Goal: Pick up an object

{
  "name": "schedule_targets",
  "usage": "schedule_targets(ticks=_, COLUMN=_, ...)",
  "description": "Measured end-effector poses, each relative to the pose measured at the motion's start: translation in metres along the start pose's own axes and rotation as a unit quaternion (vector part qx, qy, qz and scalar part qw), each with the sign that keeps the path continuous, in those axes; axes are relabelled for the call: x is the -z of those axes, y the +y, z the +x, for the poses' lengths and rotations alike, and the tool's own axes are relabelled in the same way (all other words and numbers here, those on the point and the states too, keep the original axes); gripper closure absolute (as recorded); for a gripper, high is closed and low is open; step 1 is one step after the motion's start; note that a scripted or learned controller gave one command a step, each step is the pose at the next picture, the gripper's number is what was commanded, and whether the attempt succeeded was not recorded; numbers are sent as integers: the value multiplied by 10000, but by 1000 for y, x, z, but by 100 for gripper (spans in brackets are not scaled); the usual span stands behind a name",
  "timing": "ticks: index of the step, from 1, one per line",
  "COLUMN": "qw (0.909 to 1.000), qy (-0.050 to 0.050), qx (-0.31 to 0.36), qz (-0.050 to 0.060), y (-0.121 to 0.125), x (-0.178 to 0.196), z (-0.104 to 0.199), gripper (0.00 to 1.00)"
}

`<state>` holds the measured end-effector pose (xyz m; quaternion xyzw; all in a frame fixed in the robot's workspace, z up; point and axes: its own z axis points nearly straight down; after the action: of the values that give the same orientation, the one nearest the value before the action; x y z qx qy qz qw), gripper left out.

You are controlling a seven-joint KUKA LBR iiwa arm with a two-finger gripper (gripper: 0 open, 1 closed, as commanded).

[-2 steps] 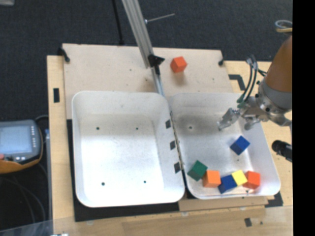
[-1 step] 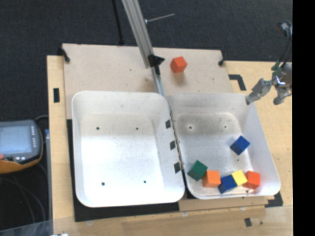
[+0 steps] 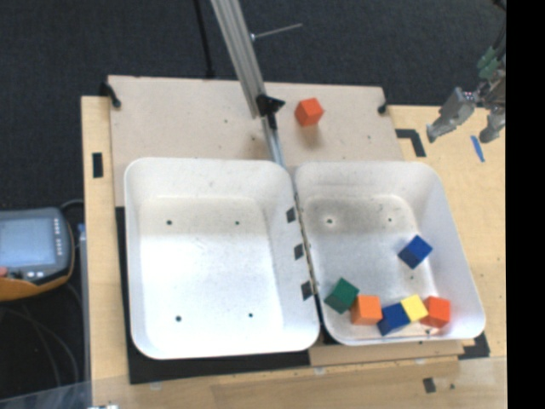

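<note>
Six blocks lie in the right bin point(image 3: 443, 196), low in the frame.
At upper right the gripper point(image 3: 467, 124) hangs released, fingers apart, holding nothing; one orange cube point(image 3: 309, 112) sits on the board point(image 3: 187, 113) above the bins.

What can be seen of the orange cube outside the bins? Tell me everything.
The orange cube is a small, solid-looking block with matte faces, its top lighter than its shaded sides. It sits flat on the pale board behind the two white bins, just beyond the right bin, slightly rotated against the board's edge. It stands alone, right of the slanted metal rail, touching only the board. The pincer is far off to its right.
</note>
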<state>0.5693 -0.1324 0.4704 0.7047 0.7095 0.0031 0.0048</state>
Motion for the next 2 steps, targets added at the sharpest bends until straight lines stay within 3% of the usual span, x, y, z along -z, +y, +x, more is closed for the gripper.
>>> schedule_targets(ticks=1, qw=10000, qy=16, qx=1, qz=64, y=-23, x=-42, z=64, gripper=0)
schedule_targets(ticks=2, qw=10000, qy=4, qx=-14, qz=61, y=-18, x=-75, z=71, gripper=0)
